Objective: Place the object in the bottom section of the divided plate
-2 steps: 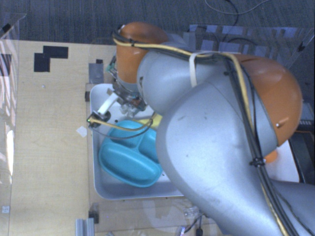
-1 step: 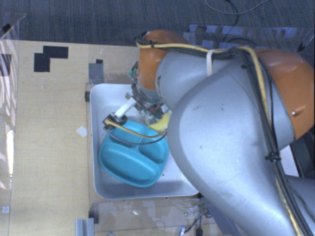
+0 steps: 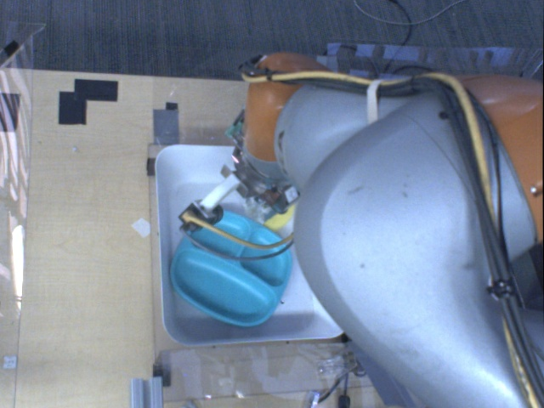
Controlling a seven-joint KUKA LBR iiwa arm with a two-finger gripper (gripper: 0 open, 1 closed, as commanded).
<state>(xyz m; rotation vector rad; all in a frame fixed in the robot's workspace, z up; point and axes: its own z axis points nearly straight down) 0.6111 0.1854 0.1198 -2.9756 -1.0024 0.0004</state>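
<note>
A blue divided plate (image 3: 225,283) lies in the lower half of the left white bin (image 3: 183,177). My gripper (image 3: 255,195) hangs over the plate's upper edge, below the orange band of the wrist. A small yellow object (image 3: 282,220) peeks out just right of the gripper, at the plate's upper right rim; most of it is hidden by the arm. I cannot tell whether the gripper touches it. A yellow cable (image 3: 242,240) loops across the plate's top sections.
The arm's large grey body (image 3: 408,253) covers the right side of the bench and hides the right bin. Bare white bin floor shows above the plate at the upper left. Black marks (image 3: 85,100) lie on the bench at the far left.
</note>
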